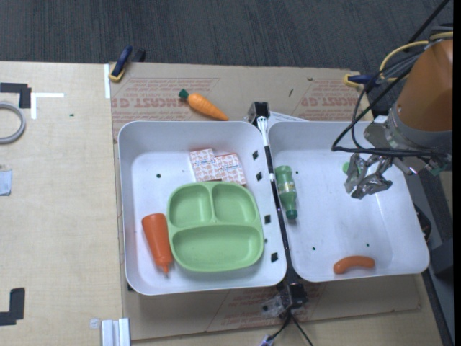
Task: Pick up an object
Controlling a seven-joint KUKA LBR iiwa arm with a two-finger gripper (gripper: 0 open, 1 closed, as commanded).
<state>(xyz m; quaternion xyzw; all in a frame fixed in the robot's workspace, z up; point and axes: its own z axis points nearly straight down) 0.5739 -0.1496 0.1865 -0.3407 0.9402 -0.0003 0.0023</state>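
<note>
**Nearly over the right bin, nothing in the grip yet**

Plainly the grey two-finger gripper [367, 181] hangs over the right-hand shallow white bin [403, 262], near its far right edge, with nothing visible between its fingers; whether those jaws stand open or closed I cannot tell.

Two candidates lie in that bin: a green plastic bottle [286, 191] lying along the left wall, and a small orange sausage-shaped toy [354, 264] by the near edge. The sausage looks the easier target: I'd have the arm come straight down, jaws across its short width.

The gripper's metal blurs against the white floor, and the orange-banded arm [430, 85] is cut off at the right.
</note>
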